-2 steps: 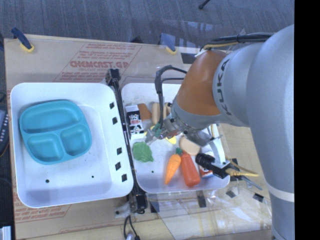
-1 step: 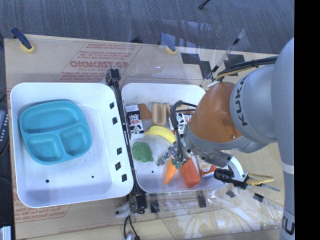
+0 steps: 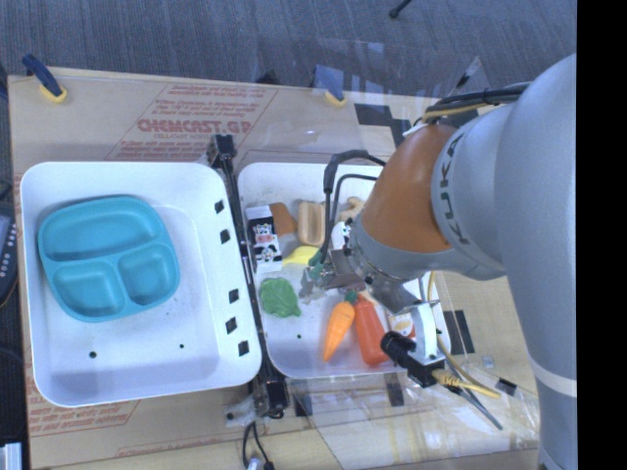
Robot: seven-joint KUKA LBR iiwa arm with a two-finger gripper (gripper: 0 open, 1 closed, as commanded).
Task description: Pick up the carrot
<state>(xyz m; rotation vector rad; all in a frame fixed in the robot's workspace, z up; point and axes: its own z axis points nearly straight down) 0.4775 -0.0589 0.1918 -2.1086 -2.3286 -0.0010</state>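
The carrot [image 3: 338,327], orange with a small green top, lies in the right bin [image 3: 294,358] near its front, pointing toward the front edge. My gripper [image 3: 321,280] hangs low just above and behind the carrot's green end, between it and a green leafy piece [image 3: 279,298]. The grey wrist with its orange band [image 3: 416,199] covers the right half of this bin. Nothing is seen held in the gripper.
A longer red-orange piece [image 3: 369,333] lies right beside the carrot. Behind are a yellow item [image 3: 302,256], a small cow-print carton [image 3: 262,242], a brown piece [image 3: 283,218] and a tan one [image 3: 311,222]. The left bin [image 3: 118,370] holds a blue divided plate [image 3: 106,255].
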